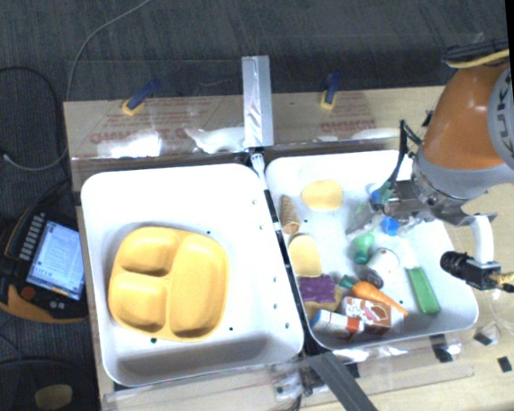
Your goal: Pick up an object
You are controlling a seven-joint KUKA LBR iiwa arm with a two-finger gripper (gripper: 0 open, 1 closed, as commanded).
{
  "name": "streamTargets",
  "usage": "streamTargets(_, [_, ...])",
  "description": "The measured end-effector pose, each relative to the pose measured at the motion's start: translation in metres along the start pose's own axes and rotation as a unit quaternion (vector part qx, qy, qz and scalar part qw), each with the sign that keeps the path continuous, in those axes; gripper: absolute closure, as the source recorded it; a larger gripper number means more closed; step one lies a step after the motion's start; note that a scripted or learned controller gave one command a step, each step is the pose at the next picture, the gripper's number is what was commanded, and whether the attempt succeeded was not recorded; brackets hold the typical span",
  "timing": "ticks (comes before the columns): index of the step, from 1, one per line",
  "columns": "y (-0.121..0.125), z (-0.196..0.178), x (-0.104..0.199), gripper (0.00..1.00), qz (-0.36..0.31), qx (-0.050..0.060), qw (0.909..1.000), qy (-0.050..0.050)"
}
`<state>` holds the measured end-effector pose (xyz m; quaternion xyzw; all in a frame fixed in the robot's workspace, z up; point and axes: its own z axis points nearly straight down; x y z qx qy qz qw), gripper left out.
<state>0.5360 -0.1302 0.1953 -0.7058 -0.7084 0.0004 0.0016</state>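
Observation:
The right bin [449,317] holds a heap of small things: a pale yellow round piece [322,195], a yellow cylinder [304,255], a purple block [316,286], an orange carrot [374,293], a green bar [422,289], a small green bottle [362,248], a blue cap [388,227] and a red and white carton [358,315]. My gripper [386,200] hangs low over the bin's upper right part, just above the blue cap and the green bottle. The wrist's dark body hides the gripper's tip.
The left bin [102,192] holds a large yellow divided tray [167,281]. A brown cone [288,213] lies against the wall between the bins. The grey and orange arm [467,135] covers the right bin's far right corner. A handheld controller [50,261] lies left of the bench.

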Motion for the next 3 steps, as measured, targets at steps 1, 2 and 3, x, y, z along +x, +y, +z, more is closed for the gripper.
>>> streamTargets(1, [0.045, 0.105, -0.043, 0.00, -0.064, -0.008, 0.9979, -0.003])
streamTargets(2, [0.046, 0.095, -0.041, 1.00, -0.064, -0.008, 0.9979, -0.001])
streamTargets(3, [0.061, -0.029, 0.015, 1.00, -0.029, -0.001, 0.9996, -0.002])
